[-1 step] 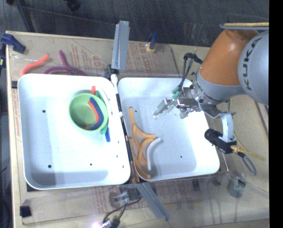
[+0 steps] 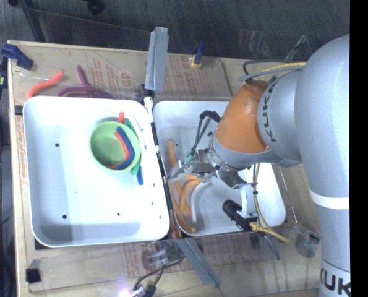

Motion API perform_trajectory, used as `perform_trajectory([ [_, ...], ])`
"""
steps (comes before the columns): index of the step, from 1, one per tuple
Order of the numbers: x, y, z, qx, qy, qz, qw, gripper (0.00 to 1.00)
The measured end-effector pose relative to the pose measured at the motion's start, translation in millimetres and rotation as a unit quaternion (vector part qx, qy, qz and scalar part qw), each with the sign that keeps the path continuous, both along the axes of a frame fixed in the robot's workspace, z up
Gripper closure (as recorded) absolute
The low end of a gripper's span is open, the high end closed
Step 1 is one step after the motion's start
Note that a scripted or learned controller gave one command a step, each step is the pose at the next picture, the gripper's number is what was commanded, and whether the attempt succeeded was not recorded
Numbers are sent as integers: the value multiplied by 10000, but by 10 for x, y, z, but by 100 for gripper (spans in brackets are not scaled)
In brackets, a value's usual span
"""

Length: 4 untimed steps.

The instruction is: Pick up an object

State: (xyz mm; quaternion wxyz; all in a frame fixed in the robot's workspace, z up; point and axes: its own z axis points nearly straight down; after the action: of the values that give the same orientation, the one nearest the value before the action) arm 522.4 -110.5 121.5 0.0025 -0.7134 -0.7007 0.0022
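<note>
Now look at the right bin (image 2: 270, 212): the big grey arm (image 2: 307, 122) fills most of it, so you have little room there. You can see the gripper (image 2: 193, 169) low by that bin's left wall, but you cannot tell its grip. Orange curved pieces (image 2: 182, 197) lie just under it. You see lots of bare floor in the left bin (image 2: 54, 184), where a green bowl (image 2: 112, 146) holds small colored bits.

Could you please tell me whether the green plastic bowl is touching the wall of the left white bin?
Apart. The camera view shows bare white floor all around the green plastic bowl, separating it from the left white bin walls.
</note>
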Motion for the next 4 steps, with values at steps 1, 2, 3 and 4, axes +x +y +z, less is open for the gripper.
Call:
perform_trajectory([
  [1,69,-272,-259,38,-26,-479,9988,0],
  [2,83,-304,-148,-8,-57,-462,9989,100],
  [3,82,-302,-149,-7,-56,-462,9989,0],
  [4,164,-77,-270,-26,-57,-111,9999,0],
])
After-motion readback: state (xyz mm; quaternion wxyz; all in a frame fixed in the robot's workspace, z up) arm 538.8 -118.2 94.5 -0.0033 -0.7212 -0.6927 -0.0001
